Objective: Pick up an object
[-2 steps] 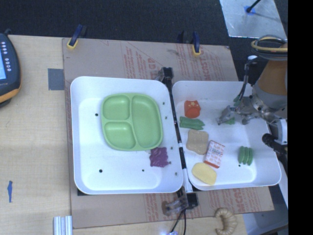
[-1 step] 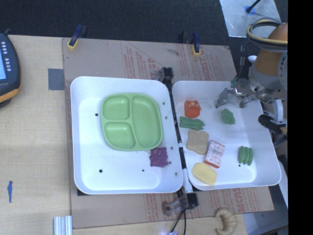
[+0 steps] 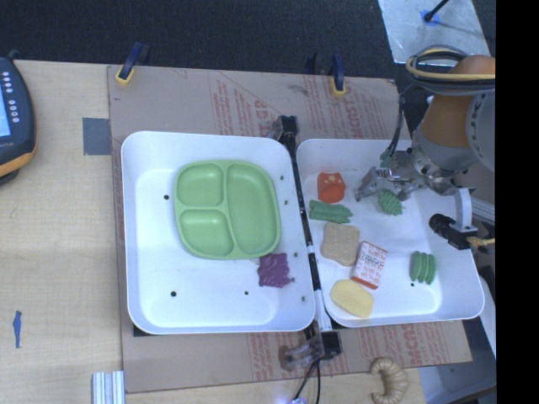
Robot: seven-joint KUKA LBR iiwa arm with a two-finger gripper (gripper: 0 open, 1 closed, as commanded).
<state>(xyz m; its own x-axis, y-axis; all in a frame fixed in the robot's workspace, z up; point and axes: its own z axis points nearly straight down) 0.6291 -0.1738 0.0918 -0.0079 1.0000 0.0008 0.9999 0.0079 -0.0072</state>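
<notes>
While the grey two-finger gripper (image 3: 389, 190) hovers with fingers spread over a small green leafy plastic piece (image 3: 391, 202) in the right white bin (image 3: 459, 305), closing off-centre could squirt it away.

Bins: we see two white bins (image 3: 143, 310), smooth plastic with a soft sheen.
Green plate (image 3: 227, 209): matt plastic, three smooth compartments, in the left bin.
Bench top (image 3: 59, 251): pale wood grain, matt, at the frame's left.
Sheet beneath the bins (image 3: 219, 108): brown cardboard, dull, printed in red.
Gripper (image 3: 389, 183): we make out bare grey metal, slightly shiny, at the right.
Purple piece (image 3: 274, 270): rough, bumpy surface.
Tan slice (image 3: 339, 244): grainy, matt.
</notes>
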